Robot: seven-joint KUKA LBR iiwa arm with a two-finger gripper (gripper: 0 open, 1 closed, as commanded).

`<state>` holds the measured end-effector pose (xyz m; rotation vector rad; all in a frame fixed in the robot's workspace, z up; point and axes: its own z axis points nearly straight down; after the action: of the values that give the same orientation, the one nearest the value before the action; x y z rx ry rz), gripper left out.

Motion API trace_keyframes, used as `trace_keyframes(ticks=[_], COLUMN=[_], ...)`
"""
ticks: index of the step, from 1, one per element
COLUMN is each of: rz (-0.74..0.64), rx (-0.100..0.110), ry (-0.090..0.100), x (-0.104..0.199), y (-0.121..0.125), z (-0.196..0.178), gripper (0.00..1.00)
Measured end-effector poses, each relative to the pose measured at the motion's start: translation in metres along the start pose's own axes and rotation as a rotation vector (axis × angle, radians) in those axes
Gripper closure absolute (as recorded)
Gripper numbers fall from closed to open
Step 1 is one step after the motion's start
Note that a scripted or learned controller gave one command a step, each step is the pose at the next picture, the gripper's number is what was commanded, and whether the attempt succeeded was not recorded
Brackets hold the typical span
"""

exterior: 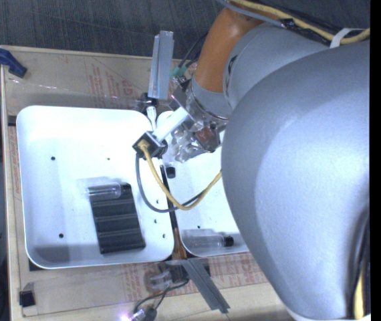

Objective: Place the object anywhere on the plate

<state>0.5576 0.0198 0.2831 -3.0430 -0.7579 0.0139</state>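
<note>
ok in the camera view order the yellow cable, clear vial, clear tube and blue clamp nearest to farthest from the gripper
1. yellow cable, below the gripper
2. clear vial, left bin, and clear tube, right bin: too close to call
3. blue clamp, top-left corner

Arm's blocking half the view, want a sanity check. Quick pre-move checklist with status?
1. Dark ribbed plate in view in the left bin: ok.
2. Plate surface free for a drop: not ok, a clear vial lies across its far end; the rest is bare.
3. Object located: cannot tell which one is meant; a second clear tube with a dark cap lies in the right bin.
4. Something held in the gripper: cannot tell, the wrist hides it.
5. Gripper position: over the divide between the bins, not over the plate: not ok.
6. Yellow cable hangs low over the left bin's edge: snag risk, cannot tell.
</note>
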Motion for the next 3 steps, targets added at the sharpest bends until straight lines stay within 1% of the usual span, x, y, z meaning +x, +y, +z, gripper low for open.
trace_keyframes(ticks=[1,2,3], rz=[0.267,0.259,0.251], rx=[-0.004,-0.003,-0.003], ry=[0.0,0.005,0.001], x=[-0.029,-0.026,-0.043], y=[-0.07,-0.029,-0.093], z=[0.094,0.036,0.094], gripper=[1.0,1.0,1.0])
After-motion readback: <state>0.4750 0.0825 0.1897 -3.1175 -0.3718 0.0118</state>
